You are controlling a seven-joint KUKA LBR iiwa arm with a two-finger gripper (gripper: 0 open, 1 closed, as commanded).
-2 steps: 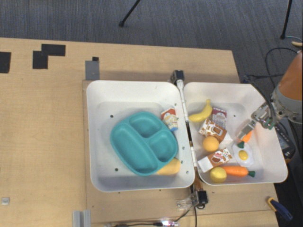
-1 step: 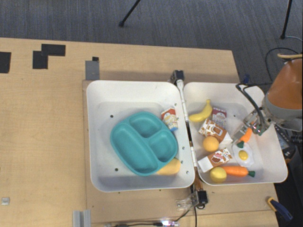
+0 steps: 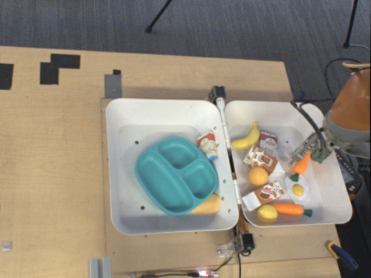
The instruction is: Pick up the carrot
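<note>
Gripper (image 3: 306,157) fingers clamp a small carrot (image 3: 301,165) above the right bin (image 3: 342,204). Two carrots: a second carrot (image 3: 288,209) lies below

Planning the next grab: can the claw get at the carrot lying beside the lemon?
Probably yes. The carrot lies uncovered, with the claw poised nearby; only the lemon at its tip and the bin wall crowd it.

A light wooden bench (image 3: 52,172) stands on grey carpet (image 3: 87,10), where thin black stand legs (image 3: 165,7) cross.
</note>
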